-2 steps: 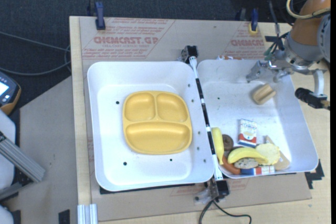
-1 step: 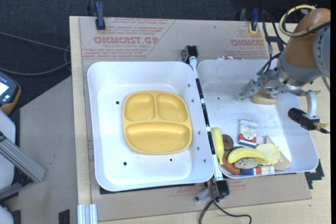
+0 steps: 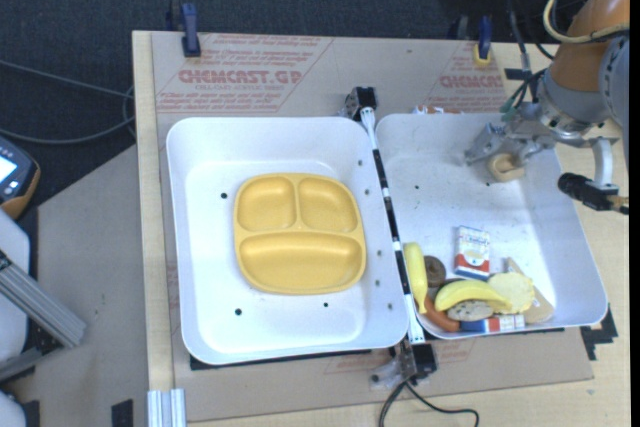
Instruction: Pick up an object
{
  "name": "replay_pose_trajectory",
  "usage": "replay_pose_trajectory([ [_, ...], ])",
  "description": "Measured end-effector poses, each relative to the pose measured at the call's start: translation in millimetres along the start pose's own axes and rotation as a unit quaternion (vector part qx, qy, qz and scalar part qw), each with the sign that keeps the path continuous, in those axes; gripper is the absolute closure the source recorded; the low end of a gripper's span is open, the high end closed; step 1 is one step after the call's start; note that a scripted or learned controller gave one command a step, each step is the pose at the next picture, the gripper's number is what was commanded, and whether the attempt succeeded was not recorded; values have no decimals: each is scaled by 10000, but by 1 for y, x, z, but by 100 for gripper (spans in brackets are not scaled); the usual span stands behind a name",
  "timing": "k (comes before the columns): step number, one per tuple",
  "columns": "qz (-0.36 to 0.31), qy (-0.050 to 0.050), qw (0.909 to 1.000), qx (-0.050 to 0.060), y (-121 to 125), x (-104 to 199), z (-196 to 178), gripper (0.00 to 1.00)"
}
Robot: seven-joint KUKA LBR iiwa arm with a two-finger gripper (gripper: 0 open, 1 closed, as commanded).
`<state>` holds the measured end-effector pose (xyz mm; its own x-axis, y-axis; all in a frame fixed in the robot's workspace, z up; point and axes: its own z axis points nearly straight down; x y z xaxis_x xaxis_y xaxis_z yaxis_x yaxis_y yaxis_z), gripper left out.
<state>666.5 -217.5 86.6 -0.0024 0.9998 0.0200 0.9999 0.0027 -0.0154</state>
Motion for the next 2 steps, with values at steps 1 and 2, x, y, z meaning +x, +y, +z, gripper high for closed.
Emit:
replay_pose_trajectory([
  [1, -14, -93, 9999, -93, 1, -2, -11, 100],
  [2, -22, -45, 10000, -60, 1, 2, -10, 0],
])
